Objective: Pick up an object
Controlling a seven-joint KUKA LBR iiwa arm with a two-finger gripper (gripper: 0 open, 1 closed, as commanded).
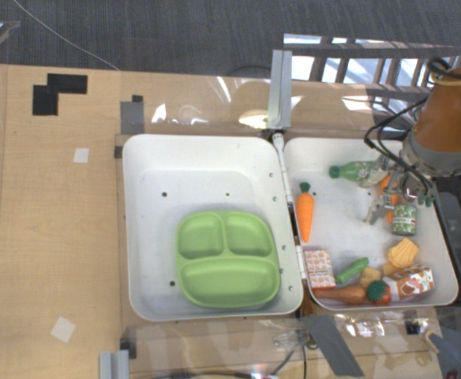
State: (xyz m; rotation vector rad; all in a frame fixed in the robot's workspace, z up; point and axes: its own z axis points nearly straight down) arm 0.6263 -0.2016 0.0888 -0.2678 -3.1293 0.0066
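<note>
My gripper hangs low over the upper right part of the right bin, below the orange-banded wrist. A small green-labelled can sits just right of and below it, very close. A green bottle lies to the gripper's left, and a toy carrot stands near the bin's left wall. Something orange shows partly behind the gripper. Whether anything is held is hidden.
Along the right bin's front lie a pink box, a green pickle, a yellow piece, an orange sausage shape, a red-green ball and a carton. The left bin holds a green divided plate.
</note>
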